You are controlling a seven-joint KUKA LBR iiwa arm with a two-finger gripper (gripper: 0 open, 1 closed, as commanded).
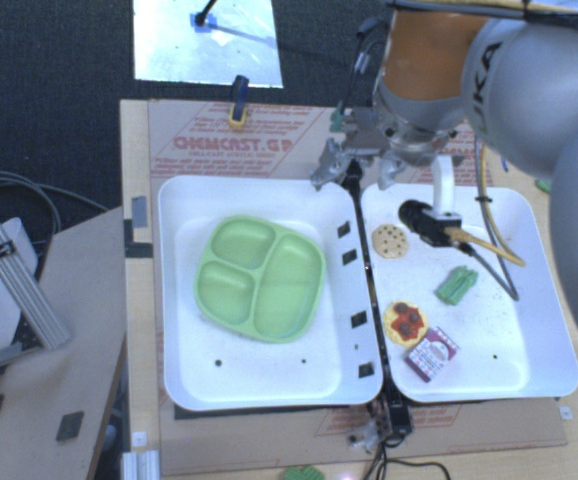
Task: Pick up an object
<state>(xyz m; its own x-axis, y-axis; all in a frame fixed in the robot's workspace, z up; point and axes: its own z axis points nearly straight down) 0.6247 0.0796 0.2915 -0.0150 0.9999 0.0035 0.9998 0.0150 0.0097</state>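
Evidently the approach is the step in hand: the gripper [355,173] hangs over the far rim where the two bins meet, its fingers spread with nothing between them. Candidates lie in the right bin [554,363]: a cookie [390,240] nearest the gripper, a green toy [456,284], a red-topped round piece [405,322] and a pink packet [431,353] just beside it. A green divided plate [260,278] lies in the left bin [184,368]. Next, I judge, the gripper must shift over one item (the cookie looks closest) and descend squarely. The arm hides the right bin's far corner, and the fingertips are hard to make out.
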